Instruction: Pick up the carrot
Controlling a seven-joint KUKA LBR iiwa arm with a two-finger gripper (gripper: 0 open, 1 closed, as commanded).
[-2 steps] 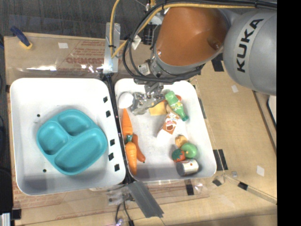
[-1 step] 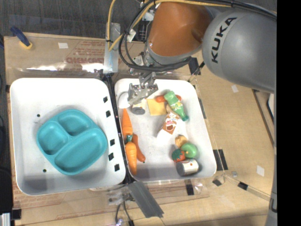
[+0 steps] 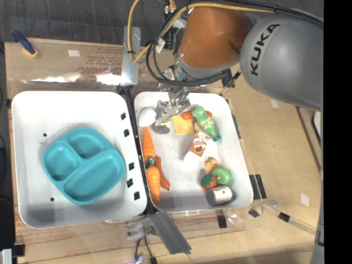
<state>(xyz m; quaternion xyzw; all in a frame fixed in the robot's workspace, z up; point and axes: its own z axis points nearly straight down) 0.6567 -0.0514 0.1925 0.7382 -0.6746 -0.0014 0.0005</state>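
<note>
carrot [image 3: 153, 183]: smooth orange taper, lay by right bin's [image 3: 237, 147] left wall | gripper [image 3: 165, 116]: metallic, well above-right of it, finger spread unreadable

The arm [image 3: 280, 48] is a thick, rounded grey casting with a smooth matt finish, and "KUKA" runs along it in dark capital letters. Next to the grey part sits a broad orange band [image 3: 212, 34], glossy and dome-shaped. A yellow cable [image 3: 132, 21] loops out from beside the band, and a bundle of black cables [image 3: 157, 59] curls along the same side. A further black and yellow line runs over the top of the band. Below the band hangs the gripper [image 3: 166, 114], a small assembly of bare silver-grey metal.
</note>
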